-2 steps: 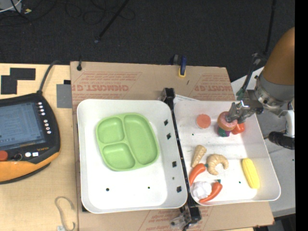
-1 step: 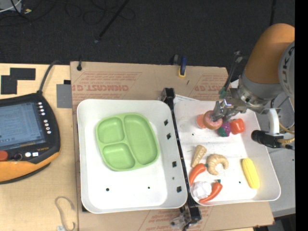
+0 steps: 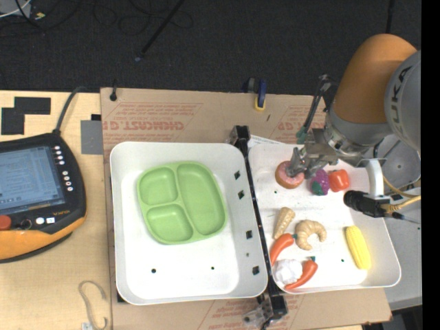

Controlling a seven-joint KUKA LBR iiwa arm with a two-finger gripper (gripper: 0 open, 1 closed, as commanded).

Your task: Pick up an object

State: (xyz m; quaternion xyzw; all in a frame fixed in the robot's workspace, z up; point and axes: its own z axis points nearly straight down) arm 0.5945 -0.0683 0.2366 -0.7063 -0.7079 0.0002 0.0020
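At the far left of the frame a teach pendant lies on the bench, well apart from the work. The left bin carries a green divided plate. In the right bin toy food is scattered: a cream cone-shaped piece, a croissant, red peppers near a white crumpled piece, a corn cob, and a purple piece beside a red one. The gripper sits over the pink round toy in the bin's upper part; how far it is spread I cannot tell. That toy is probably light, stiff and smooth, so gripping across its rim seems safest. The bin divider lies just left, the purple piece close on the right; straight up is the open way out
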